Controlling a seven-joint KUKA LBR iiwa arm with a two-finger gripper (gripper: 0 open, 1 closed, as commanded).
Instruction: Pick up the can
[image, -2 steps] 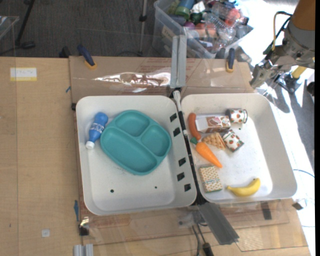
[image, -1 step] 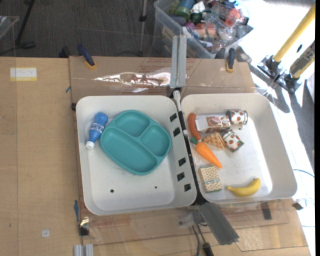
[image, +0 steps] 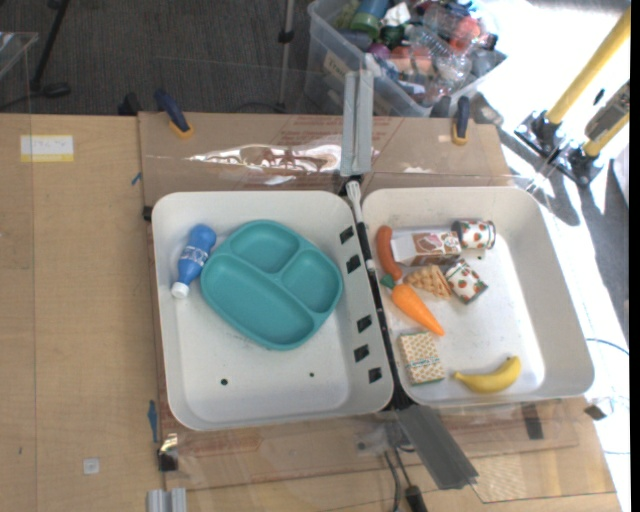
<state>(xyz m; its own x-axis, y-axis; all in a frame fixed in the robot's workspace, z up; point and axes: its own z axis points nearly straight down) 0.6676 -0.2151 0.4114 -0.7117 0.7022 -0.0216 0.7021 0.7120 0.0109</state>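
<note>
- Can (image: 474, 235) position: inside the right bin (image: 560, 330), in its far half and close to its far wall. It appears to lie on its side, with the printed wall facing up.
- Neighbours in the right bin: a carton (image: 425, 245) sits just beside the can, possibly touching it, on the side toward the bin's left wall. A small patterned box (image: 466, 283) lies near the can, toward the bin's middle.
- Tool state: cannot be determined from the camera view.
- Can relative to tool: cannot be determined. By the rig layout, the arm enters from the right bin's outer side, and the can's end on that side is free of other items.
- Risk, rolling: a can lying on its side may roll toward the right bin's far wall if a jaw touches it off-centre.
- Risk, wrong item: a descent biased toward the right bin's left wall may pinch or push the carton.
- Risk, collision: little clearance from the right bin's far wall may cause a jaw to strike the rim.
</note>
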